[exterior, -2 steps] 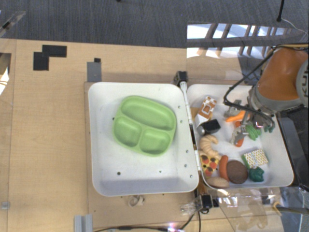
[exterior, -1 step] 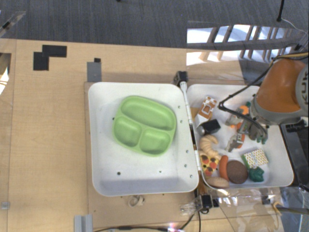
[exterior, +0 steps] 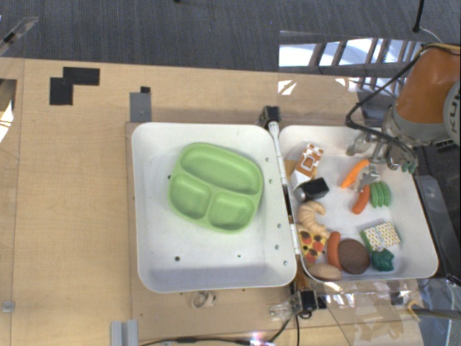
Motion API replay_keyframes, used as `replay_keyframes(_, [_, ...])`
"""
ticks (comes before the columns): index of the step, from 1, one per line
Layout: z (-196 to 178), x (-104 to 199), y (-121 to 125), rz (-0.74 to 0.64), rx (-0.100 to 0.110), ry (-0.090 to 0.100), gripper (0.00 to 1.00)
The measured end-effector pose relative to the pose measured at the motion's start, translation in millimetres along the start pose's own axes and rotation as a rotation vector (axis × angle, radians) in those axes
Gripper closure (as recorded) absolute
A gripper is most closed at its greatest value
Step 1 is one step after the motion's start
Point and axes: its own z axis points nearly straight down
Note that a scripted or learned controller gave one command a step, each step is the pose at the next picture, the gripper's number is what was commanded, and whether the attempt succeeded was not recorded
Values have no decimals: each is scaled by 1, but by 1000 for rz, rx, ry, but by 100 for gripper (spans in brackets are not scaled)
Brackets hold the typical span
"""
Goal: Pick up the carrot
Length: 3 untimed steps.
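The carrot (exterior: 359,200), a short orange body with a green leafy top, lies in the right bin (exterior: 425,229) toward its far right side. A second slim orange piece (exterior: 354,174) lies slanted just above it. My gripper (exterior: 372,169) hangs over the bin's far right part, right beside that orange piece and a little above the carrot's leaves. The wrist hardware hides how the gripper meets either item. The arm's orange band (exterior: 425,85) sits over the bin's far right corner.
A green divided plate (exterior: 216,186) lies in the left bin (exterior: 155,265). Around the carrot sit a black block (exterior: 314,188), an orange-and-white box (exterior: 310,160), a croissant (exterior: 312,212), a brown round item (exterior: 353,256) and a checkered block (exterior: 380,234).
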Motion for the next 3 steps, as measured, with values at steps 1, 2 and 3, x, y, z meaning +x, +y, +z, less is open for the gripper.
replay_keyframes(1, [-15, -5, 2, -3, 0, -18, 100])
replay_keyframes(2, [-2, 70, 52, -389, -3, -6, 100])
replay_keyframes(3, [-4, 132, 51, -584, 3, -14, 100])
